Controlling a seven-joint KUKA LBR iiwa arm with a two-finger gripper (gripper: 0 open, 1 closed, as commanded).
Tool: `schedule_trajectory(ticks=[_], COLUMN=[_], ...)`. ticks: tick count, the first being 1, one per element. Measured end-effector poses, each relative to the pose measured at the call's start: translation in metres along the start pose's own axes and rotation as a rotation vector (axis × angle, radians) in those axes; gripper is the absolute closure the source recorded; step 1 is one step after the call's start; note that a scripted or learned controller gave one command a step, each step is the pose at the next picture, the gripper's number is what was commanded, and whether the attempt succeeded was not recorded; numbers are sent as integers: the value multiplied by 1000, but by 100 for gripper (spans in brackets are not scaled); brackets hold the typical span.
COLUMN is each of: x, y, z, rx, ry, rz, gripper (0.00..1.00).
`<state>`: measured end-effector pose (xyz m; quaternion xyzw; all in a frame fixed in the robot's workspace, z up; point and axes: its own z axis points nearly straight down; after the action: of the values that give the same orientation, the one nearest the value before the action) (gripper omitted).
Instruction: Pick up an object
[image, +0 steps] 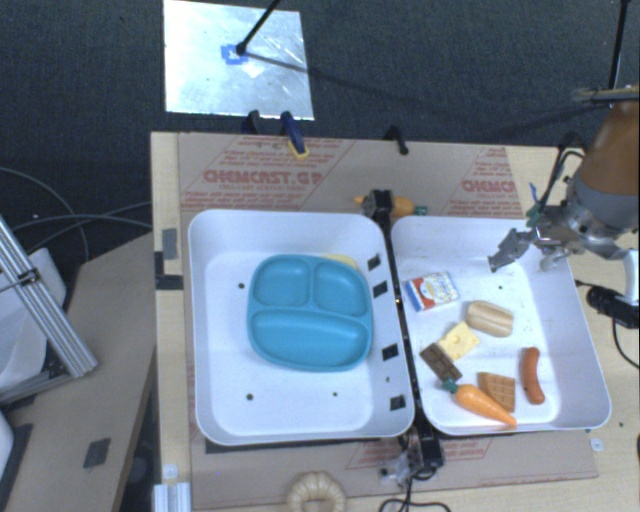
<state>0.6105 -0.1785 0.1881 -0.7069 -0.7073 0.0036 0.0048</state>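
Nearest the camera, at the bench's front edge, lies one pale ring-shaped coil (318, 492), possibly rope. Just behind it stand two shallow white bins side by side, the left bin (225, 415) and the right bin (585, 385).

The right bin holds seven toy foods. At its front lies one orange carrot (482, 403), touching one brown waffle-patterned cracker (497, 388) just behind it. Right of these is one red sausage (532, 375), lying roughly front to back. Left of the cracker sits one small dark brown chocolate-like piece (440, 361), with one pale yellow cheese wedge (460, 341) just behind it. One tan bread roll (489, 318) sits just beyond the cheese, and one small red, white and blue carton (431, 291) lies further back, near the bins' shared wall.

The left bin holds one blue divided plate (308, 312) with three compartments; one pale yellow thing (345, 260) peeks out from behind its far edge.

Further back on the right, the gripper (527, 250) hangs over the right bin's far part, its two fingers spread apart with nothing between them, well apart from the foods.

Beyond the bins, one blue clamp (293, 135) sits at the board's far edge, and one shiny sheet (238, 60) lies on the dark floor.
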Motion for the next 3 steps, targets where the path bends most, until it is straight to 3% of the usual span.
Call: schedule_trajectory(ticks=[1, 3], x=[1, 5], y=[3, 10], z=[-9, 103], rx=[-13, -11], ry=[-2, -2], rz=[-3, -5], gripper=[0, 0])
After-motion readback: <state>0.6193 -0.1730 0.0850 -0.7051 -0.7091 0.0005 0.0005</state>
